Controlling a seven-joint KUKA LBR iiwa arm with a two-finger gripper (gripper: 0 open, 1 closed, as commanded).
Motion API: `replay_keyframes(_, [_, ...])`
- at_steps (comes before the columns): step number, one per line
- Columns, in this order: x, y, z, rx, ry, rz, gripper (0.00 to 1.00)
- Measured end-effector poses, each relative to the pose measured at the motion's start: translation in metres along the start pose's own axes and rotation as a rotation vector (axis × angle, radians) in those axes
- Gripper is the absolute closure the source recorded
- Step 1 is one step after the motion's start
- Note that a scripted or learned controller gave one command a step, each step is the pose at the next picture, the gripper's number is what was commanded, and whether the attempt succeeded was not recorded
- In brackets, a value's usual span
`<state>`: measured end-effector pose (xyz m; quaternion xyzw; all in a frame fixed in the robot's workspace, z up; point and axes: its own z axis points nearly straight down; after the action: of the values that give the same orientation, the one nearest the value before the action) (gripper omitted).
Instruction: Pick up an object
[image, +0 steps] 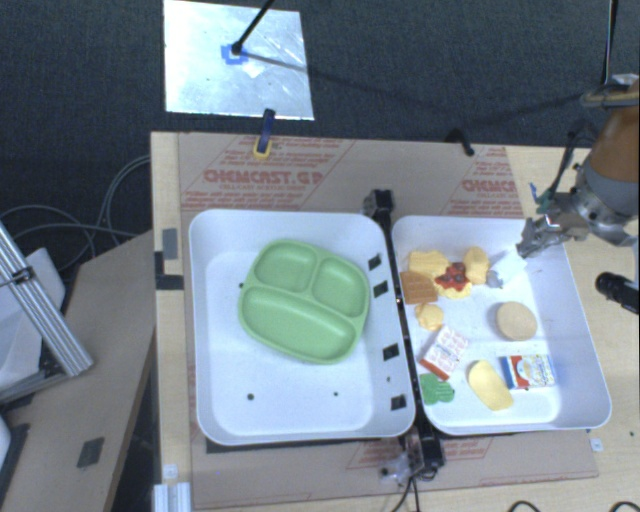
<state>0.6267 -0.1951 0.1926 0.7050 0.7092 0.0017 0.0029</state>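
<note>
Now, hovered up at the far right corner of the right bin (585, 395), the hand (540, 238), grey arm (612, 180) trailing off to the right. Could not tell whether spread or pressed together, too small and blurred; saw nothing pinched. Nothing lifted yet, by the look of it.

Lay all in that right bin, the candidates: a round tan biscuit (516, 321) nearest the hand, with bare white floor around it; a yellow lemon-like piece (489, 385) just beside a small milk carton (527, 371) at the near side; a red-and-white packet (445, 351) beside the divider; a tight heap of yellow, brown and red pieces (445, 275) at the far left of the bin.

Looked the soundest pick, the biscuit: standing apart, room on both sides for a straight drop. Looked riskier, the heap, things touching and apt to shove one another.

Stood close to the hand, the bin's far rim; better cleared well inward before descending. Held only a green divided plate (305, 300), the left bin (215, 380). Offered plenty of open room, the middle of the right bin.
</note>
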Motion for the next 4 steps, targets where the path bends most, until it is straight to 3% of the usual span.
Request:
replay_keyframes(1, [0.0,0.002,-0.035,0.0,0.0,0.0,1.0])
replay_keyframes(3, [0.11,0.029,-0.029,0.004,0.004,-0.005,1.0])
replay_keyframes(4, [0.127,0.029,-0.023,0.004,0.002,-0.001,1.0])
